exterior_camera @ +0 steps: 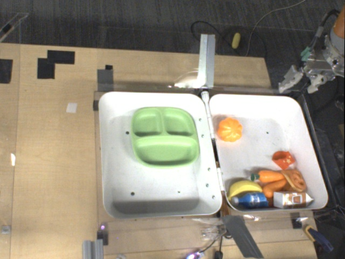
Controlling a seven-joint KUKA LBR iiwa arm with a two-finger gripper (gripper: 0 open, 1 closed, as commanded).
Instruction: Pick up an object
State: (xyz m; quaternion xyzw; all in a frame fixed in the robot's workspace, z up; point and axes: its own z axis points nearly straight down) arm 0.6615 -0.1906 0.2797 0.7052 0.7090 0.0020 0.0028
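— Toys: how many, and where?
— Seven in the right bin (302,117): a pumpkin (229,129), pepper (283,158), carrot (272,177), pretzel (294,180), banana (243,188), blue can (250,200) partly hidden, carton (292,199). One green plate (164,135) fills the left bin (110,161).
— Gripper (304,80)?
— Outside the bins, fingers apart, holding nothing.

Two white bins (113,161) sit side by side. The left one holds one green divided plate (164,135). The right bin (280,117) holds one small orange pumpkin (229,129), one red pepper (283,158), two carrots (271,176), one pretzel (295,180), one banana (243,188), one blue can (250,200) and one small carton (292,199).
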